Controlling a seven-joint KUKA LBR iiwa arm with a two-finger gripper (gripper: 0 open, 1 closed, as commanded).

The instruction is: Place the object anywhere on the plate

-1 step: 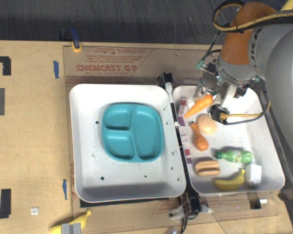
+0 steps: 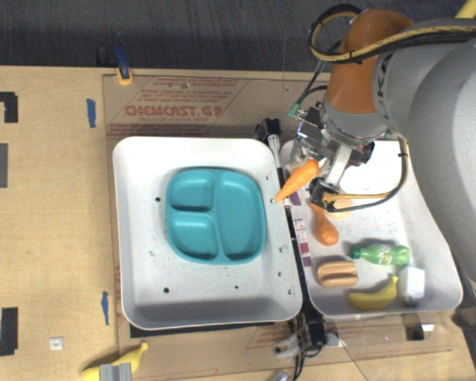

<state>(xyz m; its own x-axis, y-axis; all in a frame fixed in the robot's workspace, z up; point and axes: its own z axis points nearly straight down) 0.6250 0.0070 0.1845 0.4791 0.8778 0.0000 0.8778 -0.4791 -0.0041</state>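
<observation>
Grey metal fills the right side, where the arm [image 2: 428, 78] reaches in, its orange band [image 2: 365, 62] sitting above the wrist. Below it the bench [image 2: 47, 213] of pale wood carries two white bins side by side: the left bin [image 2: 143, 284] holds a teal plate [image 2: 216, 215] with three compartments, set near the bin's middle, and the right bin [image 2: 436, 244] holds the loose items. The gripper [image 2: 321, 173] hangs over the inner edge of the right bin, close to the divide between the two bins, and its fingers are closed on an orange carrot [image 2: 297, 179]. The carrot is tilted, its thick end up by the fingers and its thin tip pointing down-left across the divide toward the left bin; it is lifted clear of the bin floor and lies right of the plate, not over it. Just below the gripper a second carrot [image 2: 326, 227] lies on the right bin's floor. Farther toward the bin's near corner lie a green bottle [image 2: 379, 253], a hot dog [image 2: 336, 273], a banana [image 2: 374, 294] and a small white cup [image 2: 413, 284], the banana touching the cup.
</observation>
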